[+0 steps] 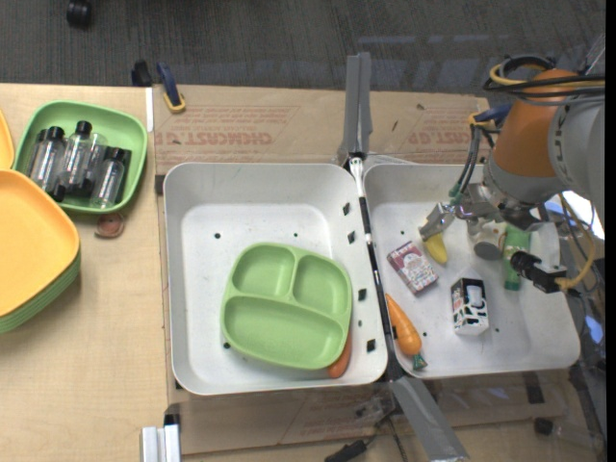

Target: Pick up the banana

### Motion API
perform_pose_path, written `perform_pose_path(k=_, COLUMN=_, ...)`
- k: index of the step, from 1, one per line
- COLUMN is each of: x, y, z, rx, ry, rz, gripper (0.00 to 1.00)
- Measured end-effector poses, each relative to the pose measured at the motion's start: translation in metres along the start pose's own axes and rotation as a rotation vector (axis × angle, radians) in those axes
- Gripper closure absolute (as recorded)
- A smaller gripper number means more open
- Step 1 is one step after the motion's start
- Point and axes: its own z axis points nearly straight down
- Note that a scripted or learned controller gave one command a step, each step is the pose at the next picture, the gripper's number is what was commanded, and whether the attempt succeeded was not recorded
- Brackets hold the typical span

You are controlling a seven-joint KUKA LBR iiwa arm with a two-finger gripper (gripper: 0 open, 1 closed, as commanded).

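Reaching in from three o'clock, the gripper stands low in the right bin; whether its jaws are spread cannot be told. The banana lies on the bin floor just beside them at six o'clock, between the pink packet and the arm. By this judgement nothing is lifted: grasp and raise remain.

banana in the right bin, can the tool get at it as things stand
Probably yes. The tool sits right above the banana, with nothing lying over it; the pink box lies close on its left and may crowd a finger.
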Motion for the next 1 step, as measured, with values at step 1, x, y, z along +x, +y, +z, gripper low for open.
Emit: perform_pose_path(k=1, x=0.0, y=0.0, z=0.0, rx=0.0, ry=0.0, rz=0.0, gripper=0.0)
